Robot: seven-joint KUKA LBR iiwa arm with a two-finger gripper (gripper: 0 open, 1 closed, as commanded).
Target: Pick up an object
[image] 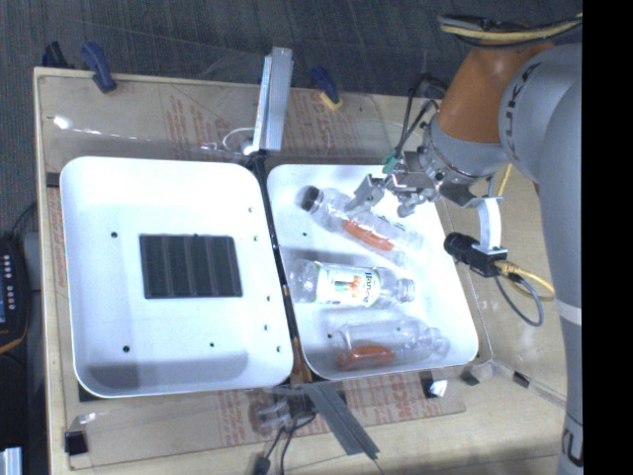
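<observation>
Though three clear plastic bottles lie in the right bin (457, 310), the one nearest the gripper (388, 194) is the upper bottle (351, 221), near the bin's far edge. Item: upper bottle, transparent, dark cap, orange-red insert inside; probably light, thin-walled, likely to dent under pressure and slippery on its curved wall. Long axis: diagonal, cap toward the bin's far left corner, base toward its right edge. Suggested hold: across the mid-body, square to that axis, clear of the cap. Item: middle bottle (351, 285), labelled, lying roughly parallel to the bin's near edge, neck toward the right edge. Item: near bottle (386, 344), by the near edge, orange-red insert. Tool: poised over the upper bottle's base end; whether its fingers are spread or pressed together cannot be told. Left bin (89, 216): dark ribbed panel (190, 265) at centre.
</observation>
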